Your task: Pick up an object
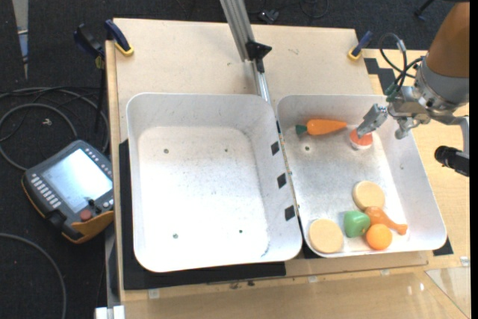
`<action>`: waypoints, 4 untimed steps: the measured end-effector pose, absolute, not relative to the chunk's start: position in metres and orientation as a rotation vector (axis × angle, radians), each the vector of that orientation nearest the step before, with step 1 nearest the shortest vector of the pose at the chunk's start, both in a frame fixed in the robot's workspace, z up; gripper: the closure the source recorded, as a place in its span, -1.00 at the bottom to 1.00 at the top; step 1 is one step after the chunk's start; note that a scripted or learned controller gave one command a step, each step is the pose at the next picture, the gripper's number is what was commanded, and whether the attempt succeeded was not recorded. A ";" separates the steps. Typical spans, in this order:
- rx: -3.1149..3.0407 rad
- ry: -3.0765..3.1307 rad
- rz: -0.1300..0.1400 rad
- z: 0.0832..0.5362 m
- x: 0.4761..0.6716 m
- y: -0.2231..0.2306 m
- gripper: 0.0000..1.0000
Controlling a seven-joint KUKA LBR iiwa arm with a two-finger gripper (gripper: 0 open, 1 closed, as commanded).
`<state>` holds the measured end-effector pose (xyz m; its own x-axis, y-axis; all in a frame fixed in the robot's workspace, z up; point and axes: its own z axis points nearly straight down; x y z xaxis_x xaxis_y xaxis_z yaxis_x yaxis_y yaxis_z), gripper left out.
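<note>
Gripper (pixel 386 120) above red piece (pixel 362 139) (right bin (pixel 418 183))

One fixed camera, mounted high above the worktop (pixel 224 56), looking down at a slant. Far enough back to take in the whole worktop, both white bins, and dark floor around them. Left bin (pixel 149 112) sits near frame centre; right bin (pixel 418 183) just beside it, toward the frame's right. Worktop's far edge lies toward the top of frame, its near edge at the bottom. An aluminium pole (pixel 231 0) rises from behind the left bin's far right corner, leaning toward the camera. Arm (pixel 448 63) enters beyond the right bin. A handheld control pendant (pixel 71 190) lies on the floor, left of the left bin.
</note>
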<state>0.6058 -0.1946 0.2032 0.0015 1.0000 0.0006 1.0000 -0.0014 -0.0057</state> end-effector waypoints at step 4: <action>-2.227 -2.225 -0.005 0.168 0.601 -0.195 1.00</action>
<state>0.6013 -0.1948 0.1682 0.0011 1.0000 -0.0027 1.0000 -0.0010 0.0071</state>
